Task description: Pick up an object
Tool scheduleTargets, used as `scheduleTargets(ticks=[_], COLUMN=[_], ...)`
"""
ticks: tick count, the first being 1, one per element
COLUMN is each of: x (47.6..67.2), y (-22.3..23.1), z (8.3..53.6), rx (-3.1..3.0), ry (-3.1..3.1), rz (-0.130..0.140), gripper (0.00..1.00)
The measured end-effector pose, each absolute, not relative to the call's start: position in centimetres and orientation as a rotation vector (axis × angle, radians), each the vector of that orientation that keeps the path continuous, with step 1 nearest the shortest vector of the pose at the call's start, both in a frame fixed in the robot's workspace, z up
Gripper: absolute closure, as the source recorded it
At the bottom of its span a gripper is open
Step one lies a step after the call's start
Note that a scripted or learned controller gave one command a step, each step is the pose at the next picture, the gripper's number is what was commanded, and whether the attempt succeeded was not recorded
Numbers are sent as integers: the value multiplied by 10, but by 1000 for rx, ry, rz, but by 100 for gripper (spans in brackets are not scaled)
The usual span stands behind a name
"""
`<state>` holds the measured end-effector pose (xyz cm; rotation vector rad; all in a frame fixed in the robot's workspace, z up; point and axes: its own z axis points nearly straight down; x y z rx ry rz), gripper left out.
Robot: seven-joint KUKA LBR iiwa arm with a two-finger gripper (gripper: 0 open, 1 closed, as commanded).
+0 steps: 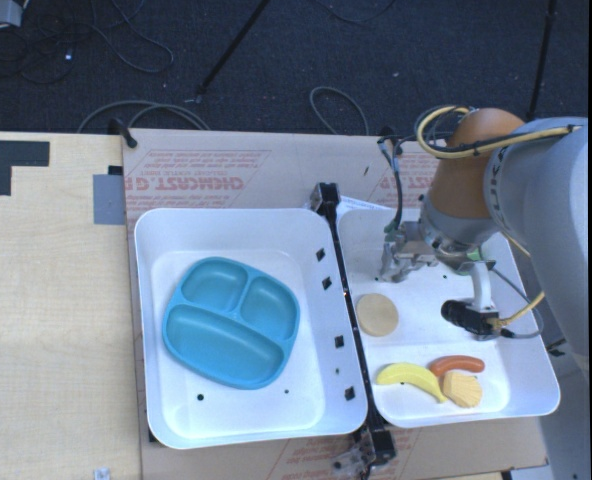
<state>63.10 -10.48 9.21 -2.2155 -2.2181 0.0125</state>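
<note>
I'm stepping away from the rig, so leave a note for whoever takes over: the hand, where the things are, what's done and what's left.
Hand: low over the far end of the right bin, nothing seen between its fingers; open or shut can't be told.
Right bin: tan disc mid-bin; banana, sausage and a yellow piece at the near end.
Left bin: blue divided plate.
Done: nothing picked.
Left: grasp and lift one object.
</note>
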Motion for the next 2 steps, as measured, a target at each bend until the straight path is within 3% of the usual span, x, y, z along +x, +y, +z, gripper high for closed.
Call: scheduleTargets(ticks=[2], x=[632], y=[-93], z=[182], rx=[-2217], ry=[-2222], rz=[3], gripper=[100])
